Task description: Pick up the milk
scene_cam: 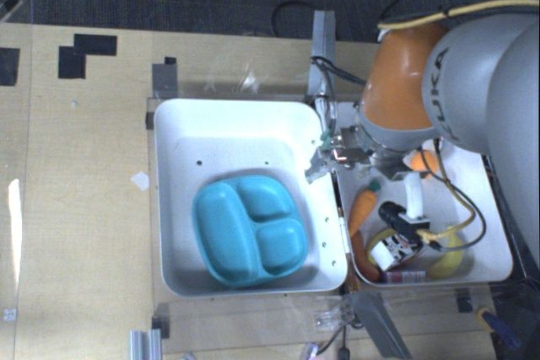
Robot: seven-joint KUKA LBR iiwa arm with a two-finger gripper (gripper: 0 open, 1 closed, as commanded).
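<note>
A small white carton with dark and red print, likely the milk (388,252), lies near the front of the right bin (498,265), partly under the robot's cabling. My gripper (321,162) hangs over the divide between the two bins, at the right wall of the left bin (169,206). It is well to the left of and behind the carton and apart from it. I see nothing in the gripper. The arm's grey and orange body hides the back half of the right bin.
A blue divided plate (250,228) lies in the left bin. The right bin also holds an orange carrot (361,210), a yellow fruit (449,259) at the front, a red-brown item (358,255) and an orange piece (427,159) beside the arm.
</note>
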